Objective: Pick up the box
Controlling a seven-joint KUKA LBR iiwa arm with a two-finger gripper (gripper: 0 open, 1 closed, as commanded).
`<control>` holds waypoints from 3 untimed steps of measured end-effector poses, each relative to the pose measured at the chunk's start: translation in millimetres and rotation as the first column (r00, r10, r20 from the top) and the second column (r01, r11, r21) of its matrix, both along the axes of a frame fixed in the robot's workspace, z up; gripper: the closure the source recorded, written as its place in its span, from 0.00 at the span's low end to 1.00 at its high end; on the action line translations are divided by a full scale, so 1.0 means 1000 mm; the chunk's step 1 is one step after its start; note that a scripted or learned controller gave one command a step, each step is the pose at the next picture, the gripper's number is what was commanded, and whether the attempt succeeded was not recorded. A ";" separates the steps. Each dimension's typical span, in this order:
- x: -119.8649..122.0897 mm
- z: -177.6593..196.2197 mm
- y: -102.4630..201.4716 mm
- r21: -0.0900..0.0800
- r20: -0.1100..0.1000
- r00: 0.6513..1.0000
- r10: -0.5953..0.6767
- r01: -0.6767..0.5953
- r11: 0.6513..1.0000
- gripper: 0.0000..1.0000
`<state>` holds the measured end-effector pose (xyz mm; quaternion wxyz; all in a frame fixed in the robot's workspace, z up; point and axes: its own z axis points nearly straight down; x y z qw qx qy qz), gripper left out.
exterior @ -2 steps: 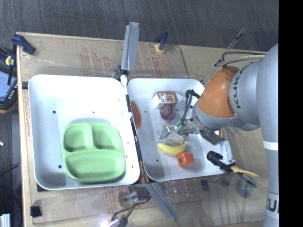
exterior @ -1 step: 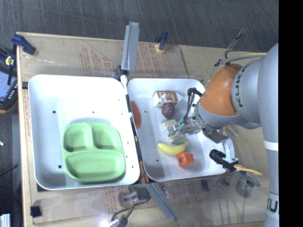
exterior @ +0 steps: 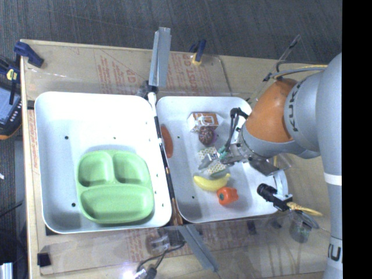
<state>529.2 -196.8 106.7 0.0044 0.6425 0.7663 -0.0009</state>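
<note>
Over in the right bin (exterior: 186,211): all the small stuff
Box (exterior: 204,120): orange-brown, near the far wall, just behind a dark round fruit (exterior: 207,135)
Gripper (exterior: 218,158): low over a patterned packet (exterior: 210,161), can't tell its finger state
Nearby: banana (exterior: 210,182), tomato (exterior: 227,196)
Left bin (exterior: 46,156): green divided tray (exterior: 115,186)

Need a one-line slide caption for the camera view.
Grey KUKA arm's gripper over right white bin, near small orange-brown box; green divided tray left.
</note>
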 end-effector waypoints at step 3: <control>0.000 0.000 0.000 0.000 0.000 1.000 0.000 0.000 1.000 0.00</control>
